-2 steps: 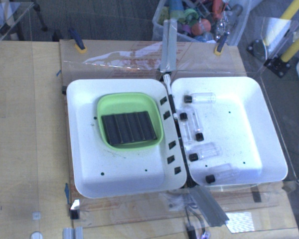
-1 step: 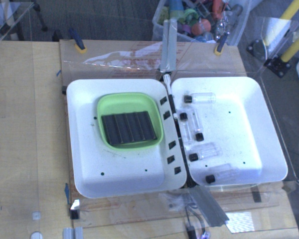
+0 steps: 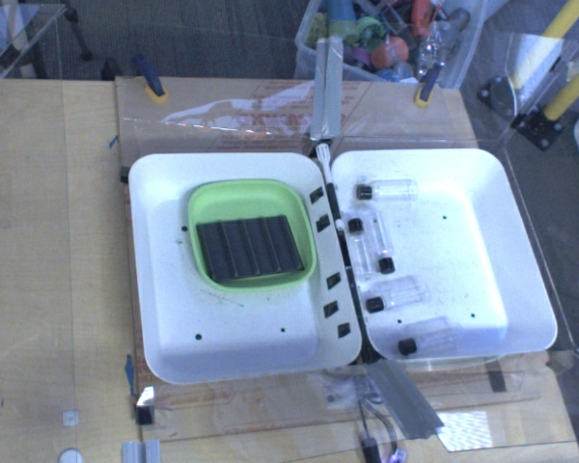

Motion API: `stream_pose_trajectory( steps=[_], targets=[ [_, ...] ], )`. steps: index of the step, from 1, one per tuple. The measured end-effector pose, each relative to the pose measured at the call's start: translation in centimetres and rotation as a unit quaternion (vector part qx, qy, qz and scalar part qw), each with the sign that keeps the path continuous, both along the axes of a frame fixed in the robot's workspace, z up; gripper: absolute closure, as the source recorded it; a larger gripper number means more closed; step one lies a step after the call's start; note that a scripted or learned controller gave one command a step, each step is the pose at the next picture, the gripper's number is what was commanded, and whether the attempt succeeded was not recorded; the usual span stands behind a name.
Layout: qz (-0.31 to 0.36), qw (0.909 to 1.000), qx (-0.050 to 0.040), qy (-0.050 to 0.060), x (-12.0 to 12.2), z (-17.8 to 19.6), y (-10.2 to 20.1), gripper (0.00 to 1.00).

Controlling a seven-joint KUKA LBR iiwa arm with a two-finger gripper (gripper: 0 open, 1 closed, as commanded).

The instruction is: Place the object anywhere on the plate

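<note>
A light green square plate (image 3: 247, 191) lies in the left white bin (image 3: 169, 287), toward its back. A dark grey ridged slab (image 3: 249, 248) lies flat on the plate and covers most of its floor. In the right white bin (image 3: 468, 249) lie several clear vials with black caps: one near the back (image 3: 386, 191), one beside the divider (image 3: 370, 246), one lower down (image 3: 398, 294) and one by the front wall (image 3: 427, 340).
A dark divider (image 3: 333, 258) with black tabs runs between the two bins. Behind the bins stands a clear box of colourful toys (image 3: 386, 17). Wooden bench top (image 3: 48, 258) spreads out to the left. Grey tape (image 3: 405, 403) sits below the bins.
</note>
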State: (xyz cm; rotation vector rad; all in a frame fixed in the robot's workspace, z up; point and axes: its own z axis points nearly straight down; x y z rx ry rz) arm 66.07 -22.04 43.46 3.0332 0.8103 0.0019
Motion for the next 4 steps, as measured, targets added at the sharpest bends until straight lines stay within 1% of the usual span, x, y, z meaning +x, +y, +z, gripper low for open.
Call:
stream_pose_trajectory(
  steps=[4],
  targets=[
    [0.0,1.0,0.0,0.0,0.0,0.0,0.0,0.0]
  ],
)
